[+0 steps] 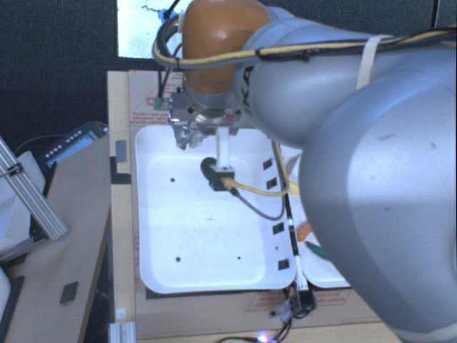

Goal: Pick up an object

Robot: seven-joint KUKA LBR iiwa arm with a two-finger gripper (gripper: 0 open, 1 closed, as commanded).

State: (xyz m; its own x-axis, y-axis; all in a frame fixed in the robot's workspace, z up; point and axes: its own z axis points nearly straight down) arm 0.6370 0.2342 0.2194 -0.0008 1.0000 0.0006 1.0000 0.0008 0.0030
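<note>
My gripper [187, 138] hangs over the far edge of the left white bin [164, 263], under the orange band of the arm. Nothing shows in its grasp from this angle. In the right bin [325, 281], a small orange object [304, 231] and a green object [318, 251] peek out beside the divider, mostly hidden by the arm.
The large grey arm [357, 120] covers nearly all of the right bin and the view's right side. A yellow cable [260, 189] runs across the left bin's far right part. A wooden bench edge [121, 213] borders the bins on the left.
</note>
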